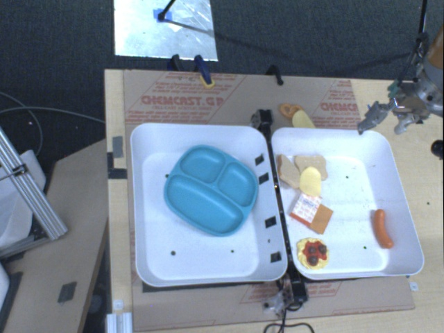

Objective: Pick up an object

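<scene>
Candidate objects lie in the right bin (pixel 397 175), all below and left of the fingers (pixel 386 115): a sausage (pixel 381 228) near the bin's right wall, a yellow piece (pixel 310 180) on tan slices (pixel 297 166), a red-and-white packet (pixel 310 211), and a small pizza (pixel 313 252) at the front edge. Fingers hover above the bin's far right corner, spread apart, nothing between them. Left bin (pixel 149 186), well left of the fingers, holds a blue divided plate (pixel 210 189). Both bins sit on the counter (pixel 326 92).
</scene>
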